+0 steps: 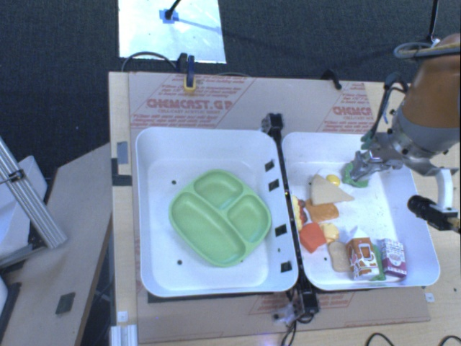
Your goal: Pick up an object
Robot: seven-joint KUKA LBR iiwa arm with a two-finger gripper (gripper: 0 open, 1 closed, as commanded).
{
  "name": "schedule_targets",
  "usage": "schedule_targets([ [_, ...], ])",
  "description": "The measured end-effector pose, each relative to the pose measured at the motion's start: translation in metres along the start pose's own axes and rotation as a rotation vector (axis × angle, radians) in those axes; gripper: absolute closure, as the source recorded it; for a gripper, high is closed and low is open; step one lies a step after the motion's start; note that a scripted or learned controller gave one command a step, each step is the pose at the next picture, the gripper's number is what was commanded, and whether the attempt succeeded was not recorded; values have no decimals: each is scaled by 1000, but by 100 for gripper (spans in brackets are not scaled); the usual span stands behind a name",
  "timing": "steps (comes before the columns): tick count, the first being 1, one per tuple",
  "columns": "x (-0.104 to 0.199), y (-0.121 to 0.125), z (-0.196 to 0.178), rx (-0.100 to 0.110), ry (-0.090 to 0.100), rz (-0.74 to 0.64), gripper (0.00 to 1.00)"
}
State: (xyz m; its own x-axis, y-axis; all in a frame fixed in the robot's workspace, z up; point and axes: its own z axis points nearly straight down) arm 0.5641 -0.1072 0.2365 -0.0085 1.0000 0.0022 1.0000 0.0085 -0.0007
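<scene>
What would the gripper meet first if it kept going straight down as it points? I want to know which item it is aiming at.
Most likely the green object right at the gripper, in the right bin; height above it is unclear.

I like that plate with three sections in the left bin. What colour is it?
The divided plate is light green, seen clearly in the camera view, lying in the left white bin.

Colours in the two white bins

The left bin was white and held a pale green tray. In the right bin, also white, lay a cream wedge, an orange piece, a red block, a yellow ball, and a maroon-and-white packet, with a green thing above the wedge.
</scene>
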Motion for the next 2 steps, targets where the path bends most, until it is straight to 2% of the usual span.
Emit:
schedule_targets([
  [1, 42, -28, 1, 1, 0, 1, 100],
  [2, 43, -35, 22, 0, -2, 7, 100],
])
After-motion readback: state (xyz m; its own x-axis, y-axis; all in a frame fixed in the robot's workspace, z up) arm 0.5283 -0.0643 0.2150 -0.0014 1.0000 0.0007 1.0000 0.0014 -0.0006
